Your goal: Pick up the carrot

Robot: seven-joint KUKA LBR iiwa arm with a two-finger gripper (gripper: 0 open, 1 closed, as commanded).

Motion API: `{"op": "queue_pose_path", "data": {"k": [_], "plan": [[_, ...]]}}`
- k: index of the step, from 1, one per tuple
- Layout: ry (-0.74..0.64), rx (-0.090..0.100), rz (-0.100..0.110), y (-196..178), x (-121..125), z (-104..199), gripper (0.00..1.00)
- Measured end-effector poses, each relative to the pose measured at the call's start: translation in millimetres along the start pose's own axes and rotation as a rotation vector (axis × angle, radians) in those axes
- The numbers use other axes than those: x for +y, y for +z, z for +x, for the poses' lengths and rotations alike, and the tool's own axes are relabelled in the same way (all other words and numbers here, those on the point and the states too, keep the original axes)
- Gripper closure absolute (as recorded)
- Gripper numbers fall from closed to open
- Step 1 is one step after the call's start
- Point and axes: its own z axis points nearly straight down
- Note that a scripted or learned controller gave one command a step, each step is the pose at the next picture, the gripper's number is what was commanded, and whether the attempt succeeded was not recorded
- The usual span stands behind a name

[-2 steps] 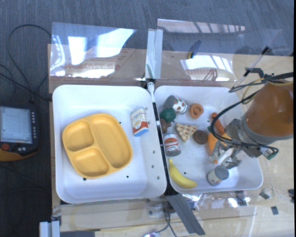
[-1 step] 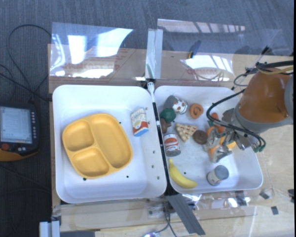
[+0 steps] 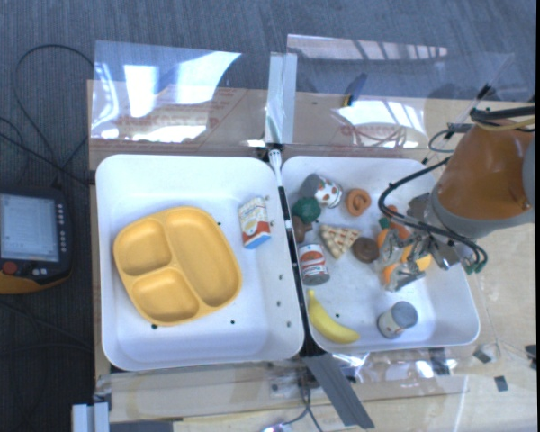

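Nearest you, along the front edge of the right bin [image 3: 450,331], you see a banana [image 3: 330,320] lying at the left and a small grey can [image 3: 396,318] on its side further right. Just behind the banana stands a red-labelled tin [image 3: 313,264] against the wall between the bins.

In the left bin [image 3: 126,331], you have a yellow divided plate [image 3: 175,264] set at a slant, with a small red-and-white carton [image 3: 255,221] beside its far right corner.

Move back to the middle of the right bin and you find a pizza slice [image 3: 340,239], a brown round piece [image 3: 366,249] just right of it, and then the gripper [image 3: 403,257]. The arm [image 3: 486,183] comes in from the right, its orange band sitting high over the bin's right rim and its wrist angled down and to the left, cables looping around it. The gripper is low over the bin floor. Between and around its tips you see orange, which looks like the carrot [image 3: 396,241], lying right at the gripper and partly hidden by it. Whether it is gripped or merely touched, you cannot tell; the same goes for how wide the jaws stand.

Further back, you see a green item [image 3: 305,211], a grey-and-white object [image 3: 322,191] and an orange doughnut shape [image 3: 358,202] near the bin's far wall.
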Motion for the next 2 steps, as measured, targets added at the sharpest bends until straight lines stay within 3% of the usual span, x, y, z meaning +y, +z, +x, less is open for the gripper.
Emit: {"op": "queue_pose_path", "data": {"k": [1, 2], "plan": [[0.0, -0.001, 0.0, -8.9, 0.6, -0.9, 1.0], [-0.002, 0.004, -0.008, -44.2, 58.8, -20.3, 1.0]]}}
